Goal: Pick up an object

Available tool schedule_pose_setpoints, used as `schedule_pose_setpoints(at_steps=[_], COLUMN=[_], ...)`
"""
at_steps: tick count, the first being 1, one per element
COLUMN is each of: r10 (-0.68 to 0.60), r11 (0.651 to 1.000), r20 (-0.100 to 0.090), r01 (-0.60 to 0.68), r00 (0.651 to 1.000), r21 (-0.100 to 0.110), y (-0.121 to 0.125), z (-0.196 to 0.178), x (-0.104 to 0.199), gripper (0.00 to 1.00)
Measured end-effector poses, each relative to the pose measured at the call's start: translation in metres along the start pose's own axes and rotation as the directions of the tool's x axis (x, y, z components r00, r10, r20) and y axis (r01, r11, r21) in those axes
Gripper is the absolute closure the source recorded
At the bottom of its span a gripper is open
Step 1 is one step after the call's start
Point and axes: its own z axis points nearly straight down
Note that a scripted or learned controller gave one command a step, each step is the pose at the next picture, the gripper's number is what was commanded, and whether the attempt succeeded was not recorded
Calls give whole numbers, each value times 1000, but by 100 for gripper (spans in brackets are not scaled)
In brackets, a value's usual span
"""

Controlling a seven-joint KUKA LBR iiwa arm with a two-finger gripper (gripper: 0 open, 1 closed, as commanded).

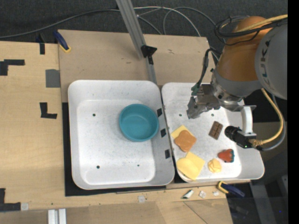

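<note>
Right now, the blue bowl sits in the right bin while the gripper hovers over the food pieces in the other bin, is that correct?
Not quite: the camera view shows the blue bowl in the left bin, not the right one. The gripper hovers over the right bin, above the food pieces lying there.

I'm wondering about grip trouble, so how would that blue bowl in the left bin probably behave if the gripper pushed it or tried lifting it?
The blue bowl looks rigid, so it should hold its shape. Sitting upright with a wide round rim, it would likely slide across the left bin rather than tip. Its smooth curved wall may slip from the gripper unless the rim is pinched.
</note>
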Motion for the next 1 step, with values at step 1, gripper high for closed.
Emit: schedule_pose_setpoints(at_steps=[1], r10=[0], r11=[1000], r20=[0], r01=[0], r00=[1000], r21=[2], y=[-15], z=[4], x=[58], gripper=[100])
